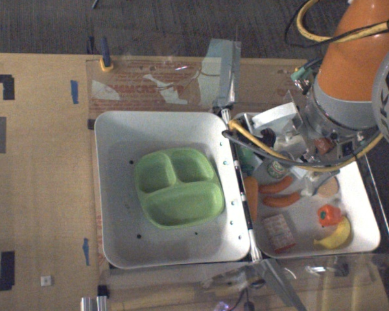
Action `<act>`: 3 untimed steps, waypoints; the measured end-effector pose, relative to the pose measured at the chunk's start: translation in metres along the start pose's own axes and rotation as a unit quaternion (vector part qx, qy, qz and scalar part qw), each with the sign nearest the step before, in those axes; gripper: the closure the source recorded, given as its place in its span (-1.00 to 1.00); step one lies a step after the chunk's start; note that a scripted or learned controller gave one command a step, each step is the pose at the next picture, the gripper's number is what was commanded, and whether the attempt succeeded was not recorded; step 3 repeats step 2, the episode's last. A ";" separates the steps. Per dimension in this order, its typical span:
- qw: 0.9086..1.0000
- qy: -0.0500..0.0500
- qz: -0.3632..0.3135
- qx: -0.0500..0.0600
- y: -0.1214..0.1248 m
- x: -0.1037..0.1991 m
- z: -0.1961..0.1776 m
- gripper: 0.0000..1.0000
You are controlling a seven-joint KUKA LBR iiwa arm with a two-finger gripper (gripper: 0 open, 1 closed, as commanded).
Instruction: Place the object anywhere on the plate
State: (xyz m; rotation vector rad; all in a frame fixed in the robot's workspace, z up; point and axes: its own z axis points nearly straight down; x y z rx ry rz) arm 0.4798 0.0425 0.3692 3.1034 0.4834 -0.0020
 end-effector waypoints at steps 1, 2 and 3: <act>0.999 -0.002 0.054 0.001 0.034 -0.012 0.042 -1.00; 0.999 -0.002 0.054 0.002 0.073 -0.024 0.091 -1.00; 0.999 -0.002 0.054 0.002 0.073 -0.024 0.091 -1.00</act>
